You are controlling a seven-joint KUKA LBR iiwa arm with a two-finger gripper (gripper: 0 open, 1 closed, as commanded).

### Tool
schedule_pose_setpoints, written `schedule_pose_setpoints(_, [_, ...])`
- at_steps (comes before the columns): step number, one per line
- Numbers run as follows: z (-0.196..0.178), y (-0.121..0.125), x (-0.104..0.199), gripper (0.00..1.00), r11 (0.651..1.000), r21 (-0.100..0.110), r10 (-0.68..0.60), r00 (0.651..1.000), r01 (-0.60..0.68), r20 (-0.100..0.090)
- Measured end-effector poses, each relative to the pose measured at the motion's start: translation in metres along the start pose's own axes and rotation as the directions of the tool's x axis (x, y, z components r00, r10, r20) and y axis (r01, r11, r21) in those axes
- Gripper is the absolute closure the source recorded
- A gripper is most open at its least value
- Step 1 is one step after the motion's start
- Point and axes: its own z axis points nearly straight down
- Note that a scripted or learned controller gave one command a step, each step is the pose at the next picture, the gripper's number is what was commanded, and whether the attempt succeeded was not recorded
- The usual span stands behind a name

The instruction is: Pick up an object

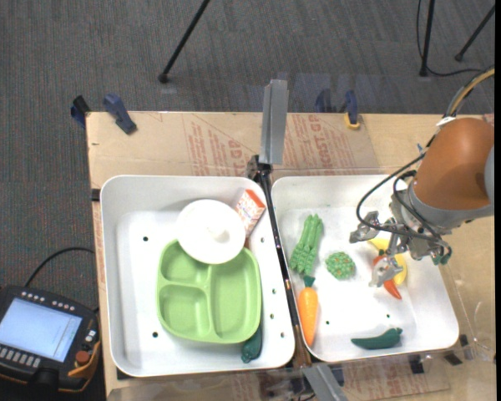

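Note:
My gripper (387,271) hangs low over the right side of the right bin (342,192), below the arm's orange band. It sits right over a yellow piece (382,243) and a red-orange pepper (392,288), and partly hides both. I see nothing lifted off the bin floor. To the gripper's left lie a round green ball (340,265), a green asparagus bunch (307,242) and a carrot (308,309). A dark green pepper (377,338) lies near the bin's front edge.
The left bin (121,249) holds a green divided plate (209,295), a white round dish (211,230), an orange-and-white carton (250,209) and a dark green item (250,349). A grey post (275,128) stands behind the bins. A teach pendant (33,332) lies at lower left.

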Motion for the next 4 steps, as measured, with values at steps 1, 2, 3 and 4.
schedule_pose_setpoints(1, [0.011, 0.062, 0.004, 0.00, 0.998, -0.002, -0.059, 0.998, 0.059, -0.005])
schedule_pose_setpoints(2, [0.011, 0.018, 0.063, 0.00, 0.995, -0.001, -0.101, 0.995, 0.101, -0.006])
schedule_pose_setpoints(3, [0.001, 0.021, 0.061, 1.00, 0.994, -0.002, -0.108, 0.994, 0.108, -0.003])
schedule_pose_setpoints(4, [0.010, -0.017, 0.038, 1.00, 0.997, 0.000, 0.072, 0.997, -0.072, -0.003])
